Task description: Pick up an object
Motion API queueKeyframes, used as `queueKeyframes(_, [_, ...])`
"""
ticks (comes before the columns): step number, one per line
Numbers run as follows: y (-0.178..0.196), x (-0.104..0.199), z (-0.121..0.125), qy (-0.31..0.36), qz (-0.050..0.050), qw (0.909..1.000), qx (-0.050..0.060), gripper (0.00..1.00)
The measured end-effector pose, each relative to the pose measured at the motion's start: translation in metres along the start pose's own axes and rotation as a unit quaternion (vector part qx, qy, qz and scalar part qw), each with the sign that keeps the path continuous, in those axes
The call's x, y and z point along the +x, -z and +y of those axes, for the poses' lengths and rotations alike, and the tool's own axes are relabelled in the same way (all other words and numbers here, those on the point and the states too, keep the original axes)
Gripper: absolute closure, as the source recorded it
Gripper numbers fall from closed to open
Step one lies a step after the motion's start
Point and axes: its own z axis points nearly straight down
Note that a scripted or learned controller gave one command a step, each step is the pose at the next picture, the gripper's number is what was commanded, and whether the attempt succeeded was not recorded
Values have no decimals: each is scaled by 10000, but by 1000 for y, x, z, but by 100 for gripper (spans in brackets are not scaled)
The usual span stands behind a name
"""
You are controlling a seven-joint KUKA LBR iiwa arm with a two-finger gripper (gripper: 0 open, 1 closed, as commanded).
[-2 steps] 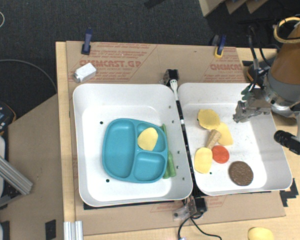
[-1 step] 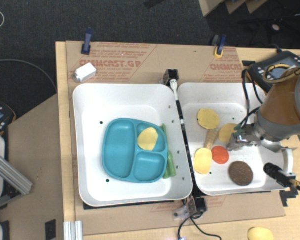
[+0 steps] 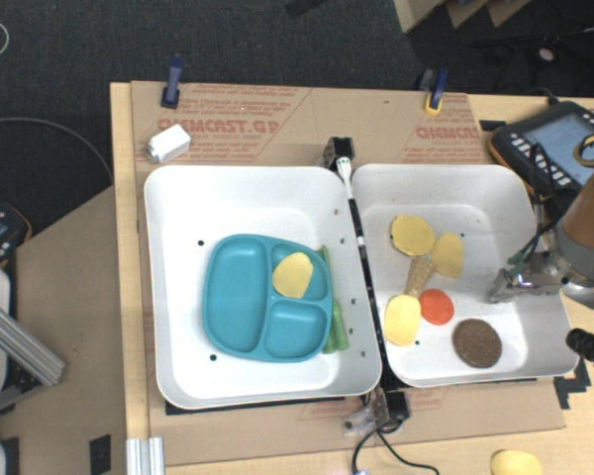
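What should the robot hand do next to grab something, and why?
Probably slide a little toward the middle of the right bin and come down over the brown cookie. The gripper sits by the bin's right side with nothing visibly held, and the cookie lies close by, apart from the orange ball and the yellow pieces, so it looks easiest to reach.

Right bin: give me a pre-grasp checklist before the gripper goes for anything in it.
1. Targets present in the right bin: ok; brown round piece, orange-red piece and several yellow pieces.
2. Gripper over the right bin: ok, at its right side.
3. Gripper directly above a target: not ok; it sits right of the pieces.
4. Finger state: cannot tell.
5. Brown round piece free of neighbours: ok, it lies apart.
6. Orange-red piece free: not ok, it touches a yellow piece.
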Motion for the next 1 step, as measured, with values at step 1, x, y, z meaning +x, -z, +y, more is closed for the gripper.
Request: queueKeyframes(1, [202, 10, -31, 33, -13, 10000, -84, 100])
